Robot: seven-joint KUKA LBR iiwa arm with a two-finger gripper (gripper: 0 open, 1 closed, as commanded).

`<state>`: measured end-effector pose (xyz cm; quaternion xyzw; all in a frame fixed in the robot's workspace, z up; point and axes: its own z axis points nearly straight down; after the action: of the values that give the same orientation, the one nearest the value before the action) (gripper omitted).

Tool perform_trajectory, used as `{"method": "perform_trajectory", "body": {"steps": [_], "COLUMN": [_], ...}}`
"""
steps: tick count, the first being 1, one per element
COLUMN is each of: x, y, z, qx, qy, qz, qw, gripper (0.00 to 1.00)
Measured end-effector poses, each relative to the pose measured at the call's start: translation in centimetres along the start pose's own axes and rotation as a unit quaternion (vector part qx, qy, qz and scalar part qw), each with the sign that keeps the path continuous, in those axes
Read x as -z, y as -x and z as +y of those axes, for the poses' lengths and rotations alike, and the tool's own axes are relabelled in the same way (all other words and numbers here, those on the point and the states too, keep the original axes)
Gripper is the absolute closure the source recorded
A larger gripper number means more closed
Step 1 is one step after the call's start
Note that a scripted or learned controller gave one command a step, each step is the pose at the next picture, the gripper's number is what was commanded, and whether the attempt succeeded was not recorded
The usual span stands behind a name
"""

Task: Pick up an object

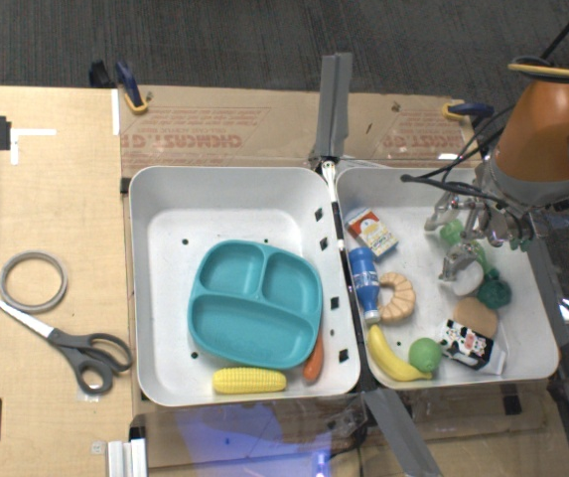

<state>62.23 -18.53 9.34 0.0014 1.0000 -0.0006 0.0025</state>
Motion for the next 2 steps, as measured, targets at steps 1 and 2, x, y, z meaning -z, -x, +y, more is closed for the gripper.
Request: {"method": "perform_trajectory", "body": {"steps": [1,2], "x": [1.06,1.06], "y": [0.2,0.21], "z": [0.13,0.16], "qx": [0.002,0.002], "qy": [-0.001,-0.001], "qz": [-0.003,-0.003], "qw": [1.0,1.0], "gripper": [1.0,0.0]}}
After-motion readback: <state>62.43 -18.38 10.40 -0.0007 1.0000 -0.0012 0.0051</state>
